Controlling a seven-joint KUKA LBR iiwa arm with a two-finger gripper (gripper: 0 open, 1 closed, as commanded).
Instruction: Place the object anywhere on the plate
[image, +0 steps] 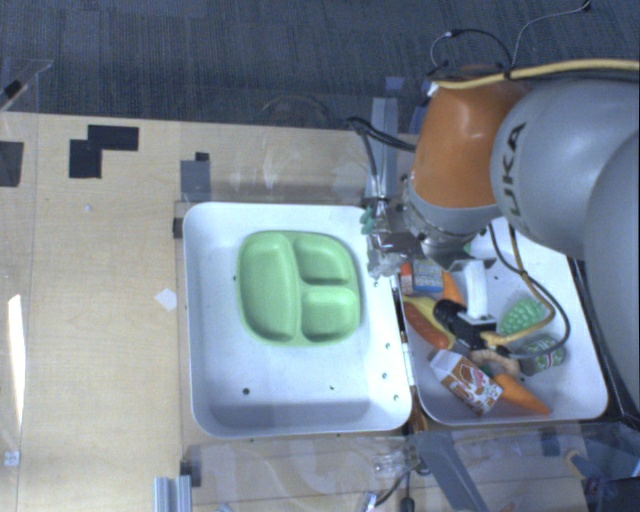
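A green divided plate (298, 286) lies in the left white bin (230, 400), with nothing on it. The grey arm with its orange band (462, 140) reaches down into the right bin (590, 385). Its gripper (428, 266) hangs low at that bin's upper left corner, close to the wall between the two bins. The wrist hides most of the gripper. Directly under it sits a small blue and orange box (424, 281). I cannot see whether anything is between the fingers.
The right bin holds an orange carrot-like piece (424, 323), a brown packet (470, 386), a second orange carrot (522, 394), a green textured item (520, 317) and a small can (546, 353). Black marker patches (100, 148) lie on the wooden bench at far left.
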